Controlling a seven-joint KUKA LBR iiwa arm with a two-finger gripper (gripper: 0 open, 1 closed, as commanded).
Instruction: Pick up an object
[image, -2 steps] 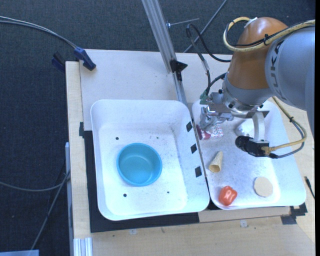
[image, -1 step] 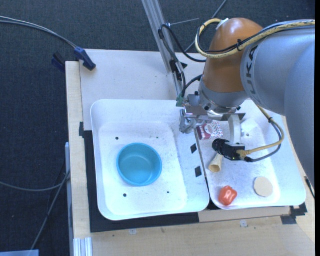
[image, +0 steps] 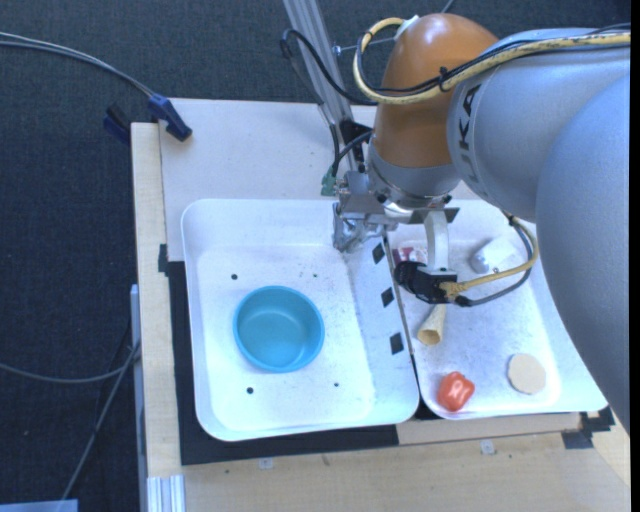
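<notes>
Two shallow white bins sit side by side, w/ a grey-and-orange robot arm (image: 560, 110) reaching in from the right. Inside the left bin (image: 215, 400) a blue bowl (image: 279, 328) stands upright, below and left of the gripper (image: 347, 238) and well apart from it. The gripper hangs over that bin's far right corner, just beside the wall btwn the bins. Can't tell whether it is released or clenched; detail is too small.

Inside the right bin (image: 490, 320) a tan cone (image: 433, 325) lies below and right of the gripper, near it. A red item (image: 455, 391) lies farther below-right, and a pale round disc (image: 527, 374) lies farthest out. A small white item (image: 492, 254) sits level w/ the gripper, to its right.

Pickup candidates: the bowl and cone are nearest.

Risks, as judgement:
- The gripper is close enough to the wall to clip it on descent.
- The bowl's wide smooth rim may slip from a narrow grasp.
- The cone may roll off if nudged.
</notes>
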